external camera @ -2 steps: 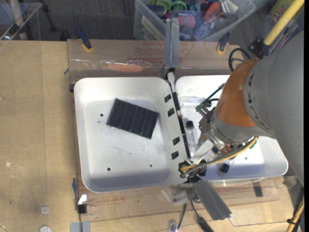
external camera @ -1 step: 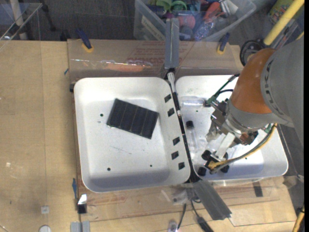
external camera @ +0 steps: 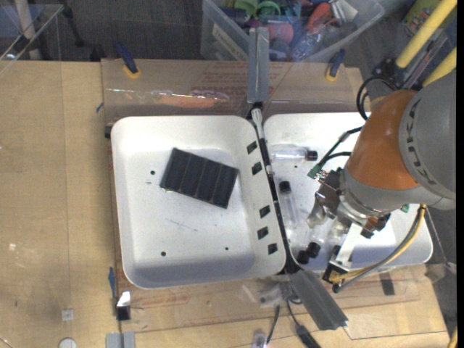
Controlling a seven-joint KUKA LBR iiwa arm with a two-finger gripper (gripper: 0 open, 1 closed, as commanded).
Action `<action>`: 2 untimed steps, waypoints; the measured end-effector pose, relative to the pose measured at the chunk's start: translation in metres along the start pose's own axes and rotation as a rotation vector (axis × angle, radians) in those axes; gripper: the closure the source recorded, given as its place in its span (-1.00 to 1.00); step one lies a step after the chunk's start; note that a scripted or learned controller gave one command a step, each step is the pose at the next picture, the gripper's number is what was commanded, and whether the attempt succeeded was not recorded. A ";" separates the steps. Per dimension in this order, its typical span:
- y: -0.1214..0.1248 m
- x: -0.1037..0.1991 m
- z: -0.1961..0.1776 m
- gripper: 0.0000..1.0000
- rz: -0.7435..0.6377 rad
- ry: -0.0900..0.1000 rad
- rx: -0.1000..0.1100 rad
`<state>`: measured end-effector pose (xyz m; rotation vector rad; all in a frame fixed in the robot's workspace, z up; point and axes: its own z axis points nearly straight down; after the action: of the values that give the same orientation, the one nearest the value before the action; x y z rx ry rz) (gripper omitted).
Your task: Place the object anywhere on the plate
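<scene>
A dark, ribbed rectangular plate (external camera: 199, 177) lies flat and slightly turned in the left bin (external camera: 138, 259). Several clear tube-like objects with black caps lie in the right bin (external camera: 319, 125): one (external camera: 293, 152) near the back, a small one (external camera: 285, 193) by the divider, and one (external camera: 310, 250) at the front left corner. My gripper (external camera: 322, 227) is down low in the right bin's front left part, just above and right of the front capped object. The orange wrist band (external camera: 384, 151) and the arm hide the bin's right half.
A divider strip with black tabs (external camera: 262, 194) runs between the two bins. A clear crate of colourful toys (external camera: 290, 9) stands behind the bins. Cables (external camera: 391, 256) hang by the wrist. Bare wooden bench (external camera: 51, 194) lies to the left.
</scene>
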<state>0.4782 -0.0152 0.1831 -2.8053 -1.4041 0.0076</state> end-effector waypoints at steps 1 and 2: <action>-0.014 0.019 -0.061 1.00 0.262 0.001 -0.005; 0.069 0.004 0.000 1.00 0.168 0.000 -0.003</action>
<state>0.5360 -0.0536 0.1831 -2.9160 -1.1655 0.0054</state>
